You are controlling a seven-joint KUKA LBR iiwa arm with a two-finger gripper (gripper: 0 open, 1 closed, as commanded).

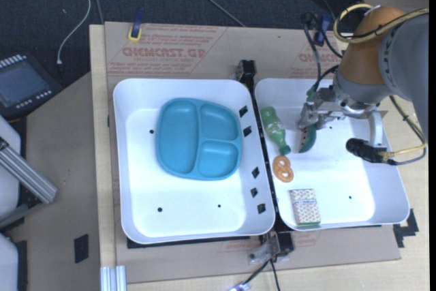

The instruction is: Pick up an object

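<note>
Teal and curved, a small object (308,140) sits under my gripper (315,120), grip unclear, with green bottle (274,127), orange pretzel (283,168) and patterned packet (305,206) nearby.

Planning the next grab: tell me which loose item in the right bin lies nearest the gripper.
The teal curved piece, right beneath the gripper. The green bottle, orange pretzel and small box all lie farther off.
</note>
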